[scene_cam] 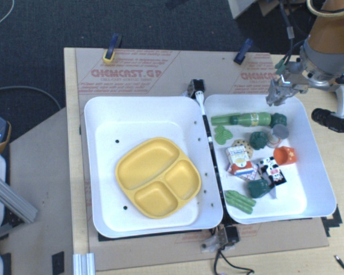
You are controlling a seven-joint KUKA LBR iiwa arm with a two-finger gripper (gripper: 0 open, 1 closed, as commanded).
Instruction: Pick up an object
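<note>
The gripper (276, 94) hangs over the right bin's (318, 171) far rim, jaw state unclear. About ten small objects (253, 153) crowd that bin; one yellow tray (157, 177) sits in the left bin (97, 153).

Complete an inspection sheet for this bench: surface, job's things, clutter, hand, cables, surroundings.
Surface: board bearing two white bins, left bin and right bin.
Job's things: green bottle, orange cup, small carton, green pod and other small items in the right bin.
Clutter: yellow divided plate in the left bin.
Hand: hand above the right bin's far rim, holding nothing seen.
Cables: cable at the near edge.
Surroundings: dark carpet.
</note>
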